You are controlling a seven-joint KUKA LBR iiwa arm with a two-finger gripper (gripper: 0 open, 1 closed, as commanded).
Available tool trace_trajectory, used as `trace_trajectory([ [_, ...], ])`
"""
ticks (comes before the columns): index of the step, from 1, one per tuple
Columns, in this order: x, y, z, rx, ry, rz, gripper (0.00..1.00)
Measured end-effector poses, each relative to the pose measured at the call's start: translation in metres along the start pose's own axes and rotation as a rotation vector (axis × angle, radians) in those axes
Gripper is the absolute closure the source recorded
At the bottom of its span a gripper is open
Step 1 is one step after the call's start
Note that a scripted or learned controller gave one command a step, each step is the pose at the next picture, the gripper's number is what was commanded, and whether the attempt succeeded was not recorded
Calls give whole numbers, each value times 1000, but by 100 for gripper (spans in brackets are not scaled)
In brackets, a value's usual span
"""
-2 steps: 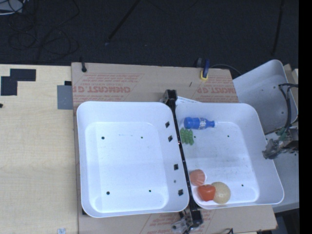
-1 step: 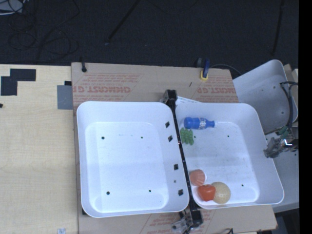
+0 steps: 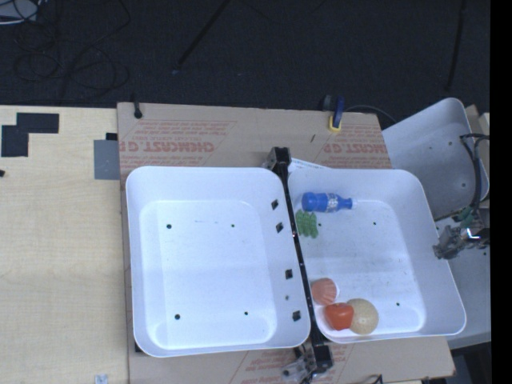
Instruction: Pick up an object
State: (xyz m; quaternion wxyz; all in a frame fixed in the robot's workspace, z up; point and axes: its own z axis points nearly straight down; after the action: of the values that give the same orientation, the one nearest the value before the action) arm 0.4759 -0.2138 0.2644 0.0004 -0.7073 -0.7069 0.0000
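The right bin [image 3: 416,214] holds several small objects. A blue bottle [image 3: 326,202] lies on its side near the back left, with a green toy [image 3: 307,224] just in front of it by the divider. At the front left corner a pink-orange ball [image 3: 323,290], a red piece [image 3: 339,316] and a beige ball [image 3: 363,315] sit close together. My gripper [image 3: 453,243] is a small dark shape with cables, beyond the right bin's right wall and away from all the objects. Nothing shows in its grasp.
The left bin [image 3: 144,214] sits beside the right one, with a black divider strip [image 3: 290,238] between them. Both rest on brown cardboard [image 3: 208,138] over a pale wooden bench [image 3: 56,254]. A pale grey arm part [image 3: 432,146] stands at the back right.
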Motion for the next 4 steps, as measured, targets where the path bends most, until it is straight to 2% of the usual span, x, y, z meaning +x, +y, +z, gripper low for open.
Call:
trace_trajectory([
  [1, 1, -1, 26, 5, 1, 1, 100],
  [4, 0, 0, 15, 0, 0, 1, 100],
])
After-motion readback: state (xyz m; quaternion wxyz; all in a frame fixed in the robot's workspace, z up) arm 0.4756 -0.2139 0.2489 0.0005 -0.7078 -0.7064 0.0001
